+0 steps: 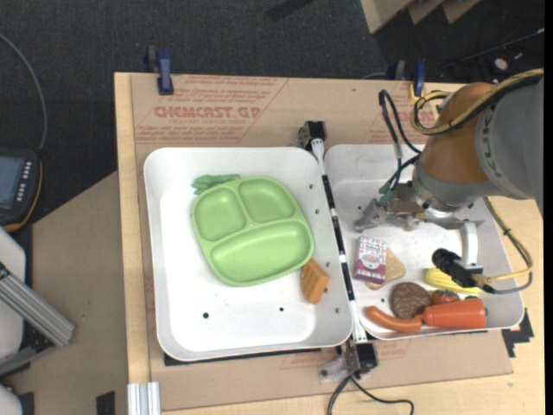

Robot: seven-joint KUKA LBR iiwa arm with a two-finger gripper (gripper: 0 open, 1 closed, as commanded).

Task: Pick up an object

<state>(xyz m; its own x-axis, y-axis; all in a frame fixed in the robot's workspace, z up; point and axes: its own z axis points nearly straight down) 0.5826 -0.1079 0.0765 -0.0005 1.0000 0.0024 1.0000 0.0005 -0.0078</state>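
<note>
Starting at your left, the left bin (173, 258) holds a green tray (251, 229) with a green leaf (212, 181) at its upper corner; an orange block (314, 281) lies just beside the tray, near the divider; in the right bin (363, 167) you see a carton (371, 259), a cracker (394, 269), a sausage (389, 321), a patty (409, 299), a carrot (455, 315) and a banana (451, 280) clustered at the near side; the gripper (386, 211) hangs low over the right bin, above the carton; you cannot tell how its jaws stand.
</note>
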